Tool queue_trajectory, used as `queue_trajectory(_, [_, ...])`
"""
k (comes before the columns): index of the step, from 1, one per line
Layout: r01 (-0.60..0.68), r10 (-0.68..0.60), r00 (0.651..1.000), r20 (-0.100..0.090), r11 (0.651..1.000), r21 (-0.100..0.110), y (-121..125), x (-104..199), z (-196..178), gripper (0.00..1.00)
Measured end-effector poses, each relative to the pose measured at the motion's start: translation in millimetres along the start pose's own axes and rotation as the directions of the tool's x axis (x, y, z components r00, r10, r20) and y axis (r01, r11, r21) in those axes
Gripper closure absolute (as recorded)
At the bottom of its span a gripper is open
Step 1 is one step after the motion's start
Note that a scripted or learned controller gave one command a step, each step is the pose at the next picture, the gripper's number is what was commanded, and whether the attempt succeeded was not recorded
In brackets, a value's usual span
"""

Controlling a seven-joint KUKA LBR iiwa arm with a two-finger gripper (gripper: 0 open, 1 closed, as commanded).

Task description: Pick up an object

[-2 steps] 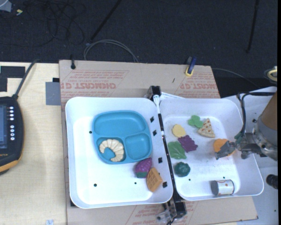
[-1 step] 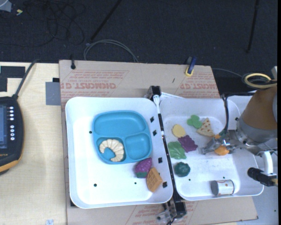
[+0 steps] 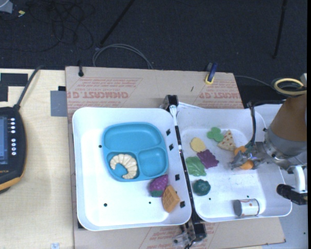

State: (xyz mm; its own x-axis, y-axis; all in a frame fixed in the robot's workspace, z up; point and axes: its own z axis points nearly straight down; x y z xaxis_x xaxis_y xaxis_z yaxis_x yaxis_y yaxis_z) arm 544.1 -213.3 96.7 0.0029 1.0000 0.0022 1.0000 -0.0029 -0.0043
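Orange toy (image 3: 245, 165) lies right at the tool (image 3: 242, 160), right bin (image 3: 223, 214).

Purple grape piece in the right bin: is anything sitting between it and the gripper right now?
Nothing visible blocks it. The gripper sits low in the right bin, with bare white floor between it and the purple grape piece. The cheese wedge lies further back, off that line. Something orange shows at the gripper's tip.

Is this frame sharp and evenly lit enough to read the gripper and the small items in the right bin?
Camera view: lighting is flat, shadows faint, no strong glare on the white right bin. The blue tray and croissant read clearly. Around the gripper the image turns soft and cluttered; an orange item there blurs into it, so its state is unreadable.
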Motion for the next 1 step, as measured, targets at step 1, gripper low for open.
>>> queue_trajectory(1, [0.011,-0.011,1.000,0.001,1.000,-0.007,103.2,58.7,-26.0,1.00])
